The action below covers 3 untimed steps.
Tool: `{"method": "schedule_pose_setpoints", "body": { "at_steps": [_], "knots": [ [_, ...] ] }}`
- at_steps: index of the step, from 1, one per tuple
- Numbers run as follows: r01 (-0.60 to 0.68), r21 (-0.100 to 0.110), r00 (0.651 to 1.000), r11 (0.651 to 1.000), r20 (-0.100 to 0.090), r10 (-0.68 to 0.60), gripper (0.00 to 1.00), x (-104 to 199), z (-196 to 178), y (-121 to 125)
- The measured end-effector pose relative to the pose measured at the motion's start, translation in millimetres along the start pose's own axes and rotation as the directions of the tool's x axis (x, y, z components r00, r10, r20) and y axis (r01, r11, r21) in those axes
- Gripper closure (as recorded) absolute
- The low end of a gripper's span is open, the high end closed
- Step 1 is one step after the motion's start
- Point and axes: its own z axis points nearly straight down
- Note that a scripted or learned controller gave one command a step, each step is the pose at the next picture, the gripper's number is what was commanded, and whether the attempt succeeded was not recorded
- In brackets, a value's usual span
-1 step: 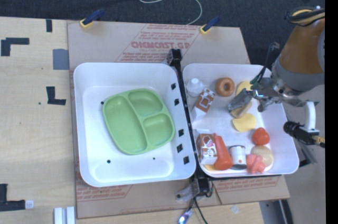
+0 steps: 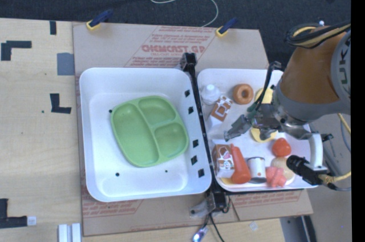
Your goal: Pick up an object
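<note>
A single fixed camera looks down at a slant from above the bench (image 2: 34,121), far enough back to take in both white bins (image 2: 91,121), with the arm's gripper (image 2: 242,128) entering from the frame's right, fingers pointing left.

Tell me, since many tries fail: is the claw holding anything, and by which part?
Nothing is visibly held; the claw hovers over the right bin.

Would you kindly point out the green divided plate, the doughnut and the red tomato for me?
green divided plate (image 2: 149,130): camera view, ridge where its compartments meet.
doughnut (image 2: 243,93): camera view, its glazed ring.
red tomato (image 2: 281,147): camera view, its top surface.
</note>
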Motion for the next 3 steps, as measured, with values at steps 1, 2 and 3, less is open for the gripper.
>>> {"method": "schedule_pose_setpoints", "body": {
  "at_steps": [1, 2, 3],
  "knots": [
    [-0.002, -0.019, 1.000, 1.000, 0.004, 0.002, 0.00, 92, -309, 24],
    [-0.006, -0.002, 1.000, 1.000, 0.007, 0.006, 1.00, 90, -311, 25],
    [-0.004, 0.009, 1.000, 1.000, 0.007, 0.004, 1.00, 136, -188, 6]
  ]
}}
